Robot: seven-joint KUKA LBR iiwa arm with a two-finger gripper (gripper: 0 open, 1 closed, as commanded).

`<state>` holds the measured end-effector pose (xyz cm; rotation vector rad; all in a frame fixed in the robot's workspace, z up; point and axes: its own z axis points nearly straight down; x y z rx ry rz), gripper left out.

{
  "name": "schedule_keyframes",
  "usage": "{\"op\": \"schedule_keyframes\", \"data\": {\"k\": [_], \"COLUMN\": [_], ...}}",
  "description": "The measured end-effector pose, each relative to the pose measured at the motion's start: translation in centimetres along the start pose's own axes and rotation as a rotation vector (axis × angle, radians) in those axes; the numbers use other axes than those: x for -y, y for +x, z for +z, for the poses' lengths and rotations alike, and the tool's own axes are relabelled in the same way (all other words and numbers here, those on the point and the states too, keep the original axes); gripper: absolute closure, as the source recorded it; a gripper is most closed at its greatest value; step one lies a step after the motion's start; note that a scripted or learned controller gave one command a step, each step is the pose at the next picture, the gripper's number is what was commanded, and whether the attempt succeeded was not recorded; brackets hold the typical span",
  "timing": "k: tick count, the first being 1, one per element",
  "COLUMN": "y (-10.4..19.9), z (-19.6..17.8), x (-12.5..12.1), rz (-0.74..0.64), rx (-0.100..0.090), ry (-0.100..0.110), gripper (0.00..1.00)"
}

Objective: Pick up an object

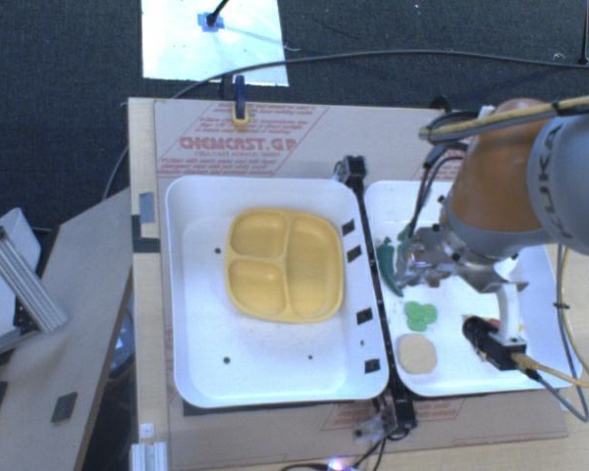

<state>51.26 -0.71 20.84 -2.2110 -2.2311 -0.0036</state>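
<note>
You're working the pincer (414, 263) low in the right bin (452, 373), on its left side. It's sitting just beside a dark green piece (386, 261) that's lying along the wall shared with the left bin (206, 361). The arm (510, 184) is covering the view from above, so I can't tell how wide the pincer is standing or whether it's got anything. I'm not calling a hold.

Judging from this, the dark green piece is the nearest target. It's hugging the wall, so you're wanting to come straight down and close along the wall line, not across it. Otherwise one side is likely landing on the rim.

An easier option is the light green piece (420, 314), nearer you and just apart from the wall. The tan disc (417, 353) is nearer again and looking flat, so it's probably harder to get under. Those two are lying close together, so watch for nudging one while going for the other.

Open room is toward the right and the far end of the right bin. Lift straight up before moving sideways. The yellow plate (283, 265) in the left bin is well apart and not in your way.
</note>
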Motion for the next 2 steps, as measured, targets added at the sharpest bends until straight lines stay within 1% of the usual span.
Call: {"op": "schedule_keyframes", "data": {"k": [2], "y": [10.3], "z": [0.4], "x": [0.3], "rz": [-0.001], "rx": [0.000], "ry": [0.001], "gripper": [1.00]}}
